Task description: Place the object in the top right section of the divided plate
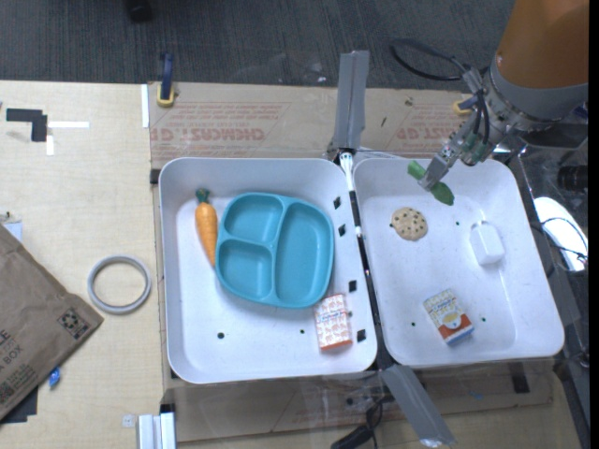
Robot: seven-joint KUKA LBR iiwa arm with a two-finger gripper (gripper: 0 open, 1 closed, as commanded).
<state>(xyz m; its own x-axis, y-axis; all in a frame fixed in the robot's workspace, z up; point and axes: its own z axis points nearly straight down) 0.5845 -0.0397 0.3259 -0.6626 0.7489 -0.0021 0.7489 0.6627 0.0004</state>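
Observation:
The blue divided plate (pixel 276 249) lies in the left bin (pixel 187 344), with two small sections on its left and one long section on its right. My gripper (pixel 437 176) hangs over the back of the right bin (pixel 524 335), beside the divider. A thin green object (pixel 444 194) sticks out on both sides of the fingers, so the gripper looks shut on it. The arm's orange band (pixel 547 17) is at the upper right.
An orange carrot (pixel 206 224) lies just left of the plate, and a small snack box (pixel 332 323) sits at its front right. The right bin holds a cookie (pixel 409 223), a white rounded item (pixel 487 243) and a juice carton (pixel 447 316). A tape ring (pixel 119 282) rests on the bench at left.

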